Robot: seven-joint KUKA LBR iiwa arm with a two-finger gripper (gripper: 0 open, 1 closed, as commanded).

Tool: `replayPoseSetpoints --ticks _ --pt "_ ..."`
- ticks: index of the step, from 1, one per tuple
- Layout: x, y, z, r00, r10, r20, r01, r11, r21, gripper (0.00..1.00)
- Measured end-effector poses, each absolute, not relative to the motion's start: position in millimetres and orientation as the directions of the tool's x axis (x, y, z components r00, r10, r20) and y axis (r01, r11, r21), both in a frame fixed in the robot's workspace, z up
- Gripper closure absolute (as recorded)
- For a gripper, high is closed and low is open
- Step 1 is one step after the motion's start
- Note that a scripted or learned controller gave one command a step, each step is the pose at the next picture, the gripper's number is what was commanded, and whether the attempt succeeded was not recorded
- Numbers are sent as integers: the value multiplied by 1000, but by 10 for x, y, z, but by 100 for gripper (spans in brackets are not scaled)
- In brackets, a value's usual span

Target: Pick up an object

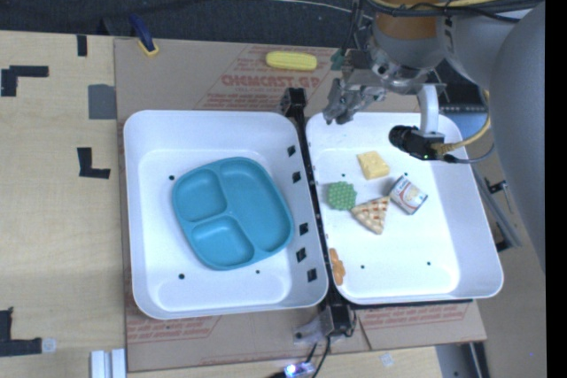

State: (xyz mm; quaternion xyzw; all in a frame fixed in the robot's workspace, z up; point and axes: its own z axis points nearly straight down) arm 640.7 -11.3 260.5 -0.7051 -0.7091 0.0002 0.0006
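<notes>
Surface [53,217] of pale wood under printed cardboard [257,84] | left bin [151,279], glossy white, holds blue three-part plate [232,212] | right bin [461,270]: orange sliver [337,266], waffle-textured wedge [372,213], small can [408,194], knobbly green piece [342,195], yellow block [373,164] | gripper [341,111] above far-left rim, jaws' opening unclear | yellow oblong [291,60] beyond on cardboard

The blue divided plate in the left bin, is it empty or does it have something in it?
Empty. The blue divided plate lies flat in the left bin, and all three compartments show only bare blue surface.
</notes>
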Motion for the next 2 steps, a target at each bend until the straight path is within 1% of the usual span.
replayPoseSetpoints --ticks 1,2 --pt "6421 445 2384 -6 1000 1 1000 6 -4 100" --pt "6418 957 2416 -5 1000 0 1000 5 -1 100"
